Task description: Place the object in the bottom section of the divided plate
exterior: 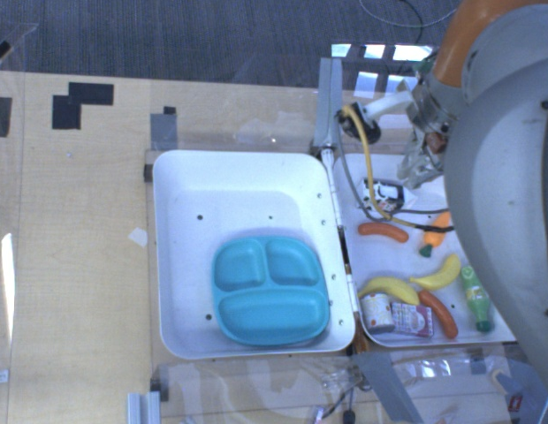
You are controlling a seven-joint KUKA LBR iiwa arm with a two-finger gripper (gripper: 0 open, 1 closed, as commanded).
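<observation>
At the left of the frame the wooden bench (pixel 79 237) is bare apart from some black marks near its upper left. Next comes the left bin (pixel 181 193), and in its lower middle lies the blue divided plate (pixel 270 290), flat and the only thing in that bin. Its two small upper sections and its wide bottom section (pixel 274 314) all show plain blue, with nothing resting in any of them. So the placing itself is not yet done.

Right of the plate, across the rim between the bins, the right bin (pixel 362 254) holds the candidates: a small can (pixel 377 312) beside a pink-and-white packet (pixel 413 320) along the lower edge, a banana (pixel 389 287) just above them, an orange-red sausage (pixel 382 230) further up, a second banana (pixel 440 273), a red sausage (pixel 441 314), a small carrot-like piece (pixel 433 228) and a green bottle (pixel 476 300) at the far right. The task does not say which one is meant, and all of them lie on the bin floor, none lifted.

The end effector (pixel 417 168) hangs over the upper part of the right bin, near a yellow cable (pixel 369 162), with the big grey arm (pixel 504 148) covering the frame's right side. Whether its fingers are spread or closed I cannot tell; nothing is visibly between them.

In my judgement the whole job remains: pick, carry leftward, and release into the plate's bottom section.
</observation>
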